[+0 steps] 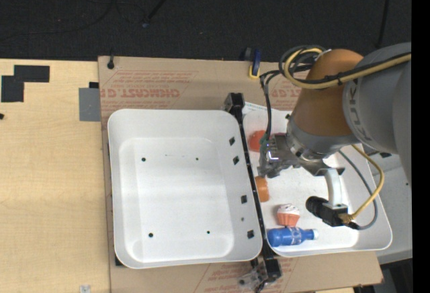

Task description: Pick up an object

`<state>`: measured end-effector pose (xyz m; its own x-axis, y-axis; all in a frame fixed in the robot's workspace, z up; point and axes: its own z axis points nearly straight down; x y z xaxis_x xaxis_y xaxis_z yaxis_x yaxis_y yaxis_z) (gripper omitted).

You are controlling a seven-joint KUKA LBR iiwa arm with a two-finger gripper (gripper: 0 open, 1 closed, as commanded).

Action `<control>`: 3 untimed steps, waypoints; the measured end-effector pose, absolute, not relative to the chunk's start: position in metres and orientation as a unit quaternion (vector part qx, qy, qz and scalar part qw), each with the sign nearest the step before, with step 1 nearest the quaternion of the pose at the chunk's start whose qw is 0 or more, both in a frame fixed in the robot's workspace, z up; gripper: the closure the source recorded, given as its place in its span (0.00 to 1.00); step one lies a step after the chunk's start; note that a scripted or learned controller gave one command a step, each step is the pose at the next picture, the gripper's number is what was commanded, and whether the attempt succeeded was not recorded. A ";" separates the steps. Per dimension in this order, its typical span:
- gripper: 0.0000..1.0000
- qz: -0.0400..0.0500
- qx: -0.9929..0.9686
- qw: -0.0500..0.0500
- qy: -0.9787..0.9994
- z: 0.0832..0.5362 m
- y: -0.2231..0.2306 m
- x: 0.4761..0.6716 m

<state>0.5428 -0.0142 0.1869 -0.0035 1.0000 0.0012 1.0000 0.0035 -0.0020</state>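
Bench (54,150): from my remote seat I see pale wood on the far left, with a few dark patches near its upper edge.
Cardboard sheet (175,83): brown, with red print reading upside down to me; both bins lie on it.
Left bin (121,184): shallow and white; I can make out a few small dark dots on its floor.
Divider (245,177): a black strip with clips where the two bins meet, running from the upper middle down towards the lower edge.
Right bin (373,238): white; the arm covers much of its upper part from my angle.
Orange piece (255,140): a reddish-orange object at the right bin's left side, just beside the divider, partly hidden behind a black cable.
Small orange object (262,189): below the first, touching or nearly touching the divider; I cannot tell which.
Cupcake toy (288,215): orange base with a pale top, sitting on the bin floor below the wrist.
Blue bottle (290,236): lying on its side by the bin's near wall, just below the cupcake toy, cap end pointing right.
Gripper (272,157): low over the right bin's left part, between the two orange things; its metal parts blur together, so I cannot tell its state.
Arm (349,103): grey with an orange band, entering from the right, yellow and black cables looped around it.
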 end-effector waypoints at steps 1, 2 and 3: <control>1.00 -0.006 -0.706 -0.005 -0.708 0.332 0.003 0.578; 1.00 0.002 -0.704 0.004 -0.711 0.280 0.108 0.546; 1.00 -0.006 -0.704 -0.002 -0.710 0.419 0.153 0.508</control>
